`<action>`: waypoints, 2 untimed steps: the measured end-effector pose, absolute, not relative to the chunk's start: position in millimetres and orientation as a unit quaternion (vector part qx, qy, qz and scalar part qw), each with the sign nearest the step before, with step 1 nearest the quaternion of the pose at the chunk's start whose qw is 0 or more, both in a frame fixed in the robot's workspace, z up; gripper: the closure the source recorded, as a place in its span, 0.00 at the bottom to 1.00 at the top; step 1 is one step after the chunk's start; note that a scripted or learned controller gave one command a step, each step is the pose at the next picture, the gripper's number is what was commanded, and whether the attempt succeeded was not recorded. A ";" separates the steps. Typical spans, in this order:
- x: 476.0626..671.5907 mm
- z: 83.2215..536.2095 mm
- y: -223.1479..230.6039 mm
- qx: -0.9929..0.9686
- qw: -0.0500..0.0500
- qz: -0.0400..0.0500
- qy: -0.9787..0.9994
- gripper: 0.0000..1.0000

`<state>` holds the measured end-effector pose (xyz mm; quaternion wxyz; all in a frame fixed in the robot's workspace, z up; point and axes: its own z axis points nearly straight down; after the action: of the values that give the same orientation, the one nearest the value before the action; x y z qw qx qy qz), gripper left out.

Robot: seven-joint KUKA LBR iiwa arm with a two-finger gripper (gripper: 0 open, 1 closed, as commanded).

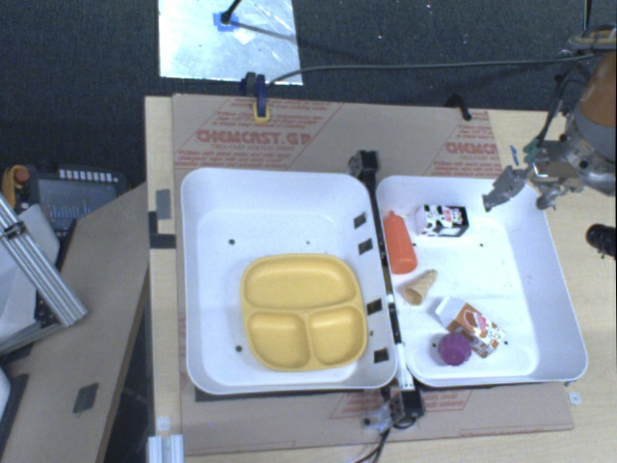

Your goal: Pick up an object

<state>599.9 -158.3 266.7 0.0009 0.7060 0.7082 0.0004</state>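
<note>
The claw hangs over the right bin's upper right corner, its fingers spread with nothing between them. The nearest thing, a black-and-white carton, lies in that bin just left of and below the claw. The arm enters from the right edge, wrist tilted leftward toward the bin.
</note>
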 end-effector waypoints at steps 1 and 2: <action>600.3 207.6 -166.0 0.707 -0.001 -0.001 0.707 0.00; 596.0 164.1 -161.5 0.707 -0.001 0.000 0.708 0.00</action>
<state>596.0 -161.5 164.1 -0.0007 0.7066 0.7076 -0.0005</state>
